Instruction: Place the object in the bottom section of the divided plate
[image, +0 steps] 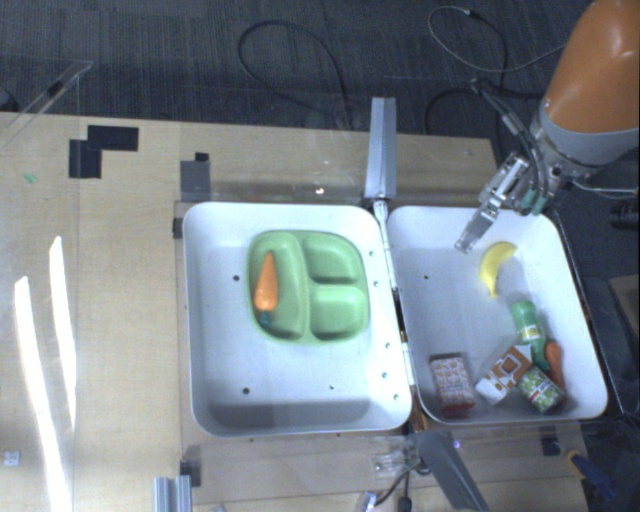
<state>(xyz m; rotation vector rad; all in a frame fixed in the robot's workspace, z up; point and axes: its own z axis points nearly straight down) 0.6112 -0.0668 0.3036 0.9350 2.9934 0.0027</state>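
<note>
A green divided plate (330, 300) lies in the left bin (215, 330). It has a long section on its left and two smaller ones on its right. An orange carrot (265, 283) rests in the long left section. My gripper (468, 242) hangs over the upper part of the right bin (430, 290), tilted down and to the left. It looks shut, tapering to one point with nothing in it. A yellow banana (496, 266) lies just right of its tip, apart from it.
The right bin's lower right corner holds a green bottle (527, 322), a small brown and white carton (508, 371), a green can (541, 391), an orange item (553, 352) and a reddish box (452, 379). A metal post (380, 150) stands above the bins' shared wall.
</note>
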